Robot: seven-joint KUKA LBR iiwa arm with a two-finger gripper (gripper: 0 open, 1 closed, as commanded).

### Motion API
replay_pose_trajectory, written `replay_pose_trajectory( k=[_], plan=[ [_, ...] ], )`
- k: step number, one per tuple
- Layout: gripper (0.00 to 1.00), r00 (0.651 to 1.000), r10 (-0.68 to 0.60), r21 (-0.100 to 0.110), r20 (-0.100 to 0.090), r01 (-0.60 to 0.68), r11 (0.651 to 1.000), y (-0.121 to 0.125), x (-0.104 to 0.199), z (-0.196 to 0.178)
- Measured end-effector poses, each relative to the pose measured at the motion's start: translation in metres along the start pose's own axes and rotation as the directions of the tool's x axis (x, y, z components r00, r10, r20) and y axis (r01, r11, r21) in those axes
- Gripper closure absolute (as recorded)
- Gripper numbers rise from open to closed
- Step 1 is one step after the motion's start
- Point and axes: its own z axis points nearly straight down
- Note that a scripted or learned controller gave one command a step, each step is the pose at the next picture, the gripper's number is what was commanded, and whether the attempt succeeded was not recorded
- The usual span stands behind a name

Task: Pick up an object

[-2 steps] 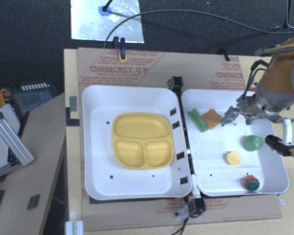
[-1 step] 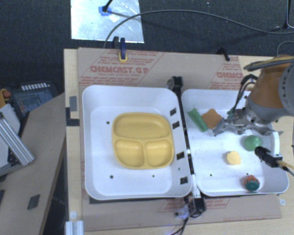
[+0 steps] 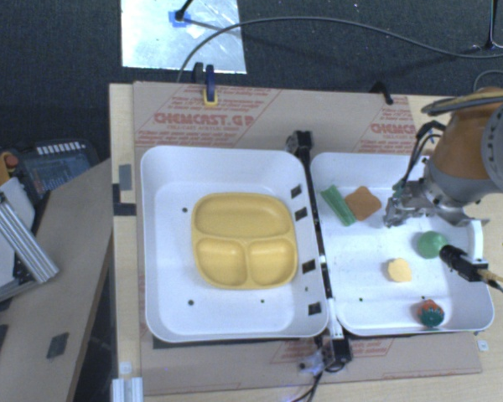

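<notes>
The red-and-green ball (image 3: 431, 312) lies nearest, while the gripper (image 3: 398, 210), its opening impossible to judge, hovers just right of the brown piece (image 3: 365, 202), far-left of the green ball (image 3: 431, 244).

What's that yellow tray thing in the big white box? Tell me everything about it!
The yellow tray is a divided plate with rounded corners, and it looks like smooth plastic. It has three sections: one long one across the far side and two smaller ones side by side on the near side. It lies flat, right side up, near the middle of the left white bin. Nothing is seen in its sections, and it touches only the bin floor.
</notes>
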Motion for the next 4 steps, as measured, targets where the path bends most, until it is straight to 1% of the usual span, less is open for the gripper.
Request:
replay_pose_trajectory(
  k=[1, 2, 3, 4],
  plan=[
    [1.00, 1.000, -0.002, -0.003, 0.001, 0.002, 1.000, 0.011, -0.006, -0.053],
    [1.00, 1.000, -0.003, -0.003, 0.000, 0.003, 1.000, 0.018, -0.004, -0.099],
    [1.00, 1.000, -0.003, -0.002, 0.000, 0.003, 1.000, 0.014, -0.001, -0.145],
    [1.00, 1.000, -0.007, 0.003, -0.003, 0.007, 1.000, 0.015, 0.042, -0.140]
  ],
)
